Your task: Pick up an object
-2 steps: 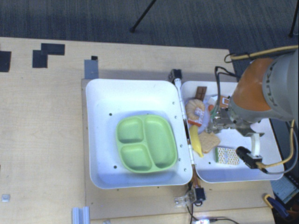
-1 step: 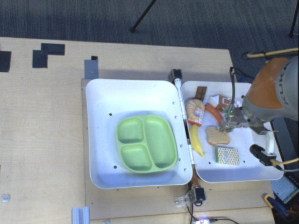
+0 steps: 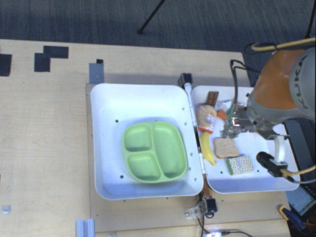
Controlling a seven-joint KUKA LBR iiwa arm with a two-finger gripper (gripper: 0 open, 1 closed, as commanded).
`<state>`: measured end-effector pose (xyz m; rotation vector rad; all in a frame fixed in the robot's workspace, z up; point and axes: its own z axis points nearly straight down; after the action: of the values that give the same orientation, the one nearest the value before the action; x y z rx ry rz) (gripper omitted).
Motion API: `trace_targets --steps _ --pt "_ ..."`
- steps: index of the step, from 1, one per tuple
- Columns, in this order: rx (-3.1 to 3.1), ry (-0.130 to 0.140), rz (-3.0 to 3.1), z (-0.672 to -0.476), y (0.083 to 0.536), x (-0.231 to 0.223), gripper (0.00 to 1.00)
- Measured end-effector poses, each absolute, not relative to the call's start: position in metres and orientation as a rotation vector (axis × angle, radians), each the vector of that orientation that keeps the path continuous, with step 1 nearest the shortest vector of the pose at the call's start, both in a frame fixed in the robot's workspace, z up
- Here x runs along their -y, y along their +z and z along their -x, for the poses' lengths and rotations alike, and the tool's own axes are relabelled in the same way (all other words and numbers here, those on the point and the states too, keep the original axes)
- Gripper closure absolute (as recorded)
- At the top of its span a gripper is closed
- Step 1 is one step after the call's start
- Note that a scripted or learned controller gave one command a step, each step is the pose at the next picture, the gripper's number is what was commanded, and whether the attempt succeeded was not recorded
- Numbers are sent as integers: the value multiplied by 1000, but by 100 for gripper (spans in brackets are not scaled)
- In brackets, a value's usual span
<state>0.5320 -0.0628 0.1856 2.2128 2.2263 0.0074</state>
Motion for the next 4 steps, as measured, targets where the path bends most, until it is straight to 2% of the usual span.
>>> trace_targets --steps 1,2,3,4 --pt "-2225 4 -2216 -531 185 64 0" --pt "-2219 5 -2216 -514 86 103 0" --pt "-2218 8 -2213 -515 97 103 100" --pt "-2227 6 -2214 -563 185 16 100"
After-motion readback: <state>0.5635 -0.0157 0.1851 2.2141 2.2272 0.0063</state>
